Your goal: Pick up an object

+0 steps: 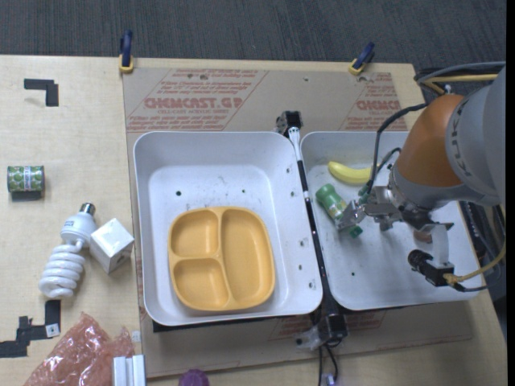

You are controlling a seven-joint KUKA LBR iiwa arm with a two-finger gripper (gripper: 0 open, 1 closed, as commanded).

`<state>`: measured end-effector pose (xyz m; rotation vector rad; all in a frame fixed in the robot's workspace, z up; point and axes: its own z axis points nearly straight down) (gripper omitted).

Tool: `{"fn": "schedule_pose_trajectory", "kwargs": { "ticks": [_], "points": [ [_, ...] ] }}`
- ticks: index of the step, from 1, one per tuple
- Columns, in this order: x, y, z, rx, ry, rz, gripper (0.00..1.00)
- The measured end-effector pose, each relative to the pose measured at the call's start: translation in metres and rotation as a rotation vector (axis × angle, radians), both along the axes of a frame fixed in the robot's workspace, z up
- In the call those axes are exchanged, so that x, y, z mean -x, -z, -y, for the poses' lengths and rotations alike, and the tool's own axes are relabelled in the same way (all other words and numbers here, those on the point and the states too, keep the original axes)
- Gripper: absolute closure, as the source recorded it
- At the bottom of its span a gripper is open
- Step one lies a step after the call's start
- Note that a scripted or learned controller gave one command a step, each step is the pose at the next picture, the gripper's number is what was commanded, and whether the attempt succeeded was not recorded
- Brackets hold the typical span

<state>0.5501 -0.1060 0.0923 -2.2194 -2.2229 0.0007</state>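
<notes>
The grey arm with its orange band (430, 147) reaches in over the right-hand shallow white bin (378, 284), and its jaws (352, 218) hang low near that bin's left side. This looks like the closing-in stage of a pick, judging from how near the tool sits to the items.

A small green cylindrical bottle (329, 199) lies on its side just up and to the left of the jaws, apparently touching or nearly touching the tips. A yellow banana (351, 172) rests beyond it, further up, near the bin's far wall. Whether the jaws are released or clenched I cannot tell; the metal parts blur into the bottle's lower end, and nothing shows clearly between them, so no grasp can be claimed.

Well to the left of the jaws, across the divide, the other white bin (161, 155) carries a yellow three-compartment plastic tray (221, 257). Far left, on the bare worktop (64, 135), sit a spiral white light bulb (66, 256) and a small green can (25, 180).
</notes>
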Motion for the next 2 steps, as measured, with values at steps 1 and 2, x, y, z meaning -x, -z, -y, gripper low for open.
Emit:
{"fn": "schedule_pose_trajectory", "kwargs": {
  "ticks": [1, 2],
  "points": [
    [-0.001, -0.01, 0.001, 0.001, -0.001, 0.002, 1.0],
    [0.057, -0.1, -0.06, 0.001, 0.001, 0.001, 1.0]
  ]
}}
